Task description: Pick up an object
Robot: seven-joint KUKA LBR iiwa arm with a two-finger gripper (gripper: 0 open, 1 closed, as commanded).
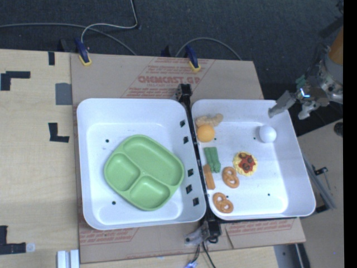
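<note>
The right bin [290, 155] holds small toy foods. An orange ball [205, 133] lies beside a tan piece [208, 119] near the divider. Below them lie a green stick [212, 159] and an orange stick [208, 177]. Two pretzels [230, 177] [222, 202], a yellow-and-red pizza piece [245, 163] and a white ball [267, 133] are spread across the floor. My gripper [291, 108] hangs open over the bin's far right corner, up and to the right of the white ball, with nothing between its fingers.
The left bin [89, 149] holds a green divided plate [144, 172]. Both bins rest on cardboard [162, 77] held by two clamps [83, 53] [193, 60]. Cables run across the dark floor behind.
</note>
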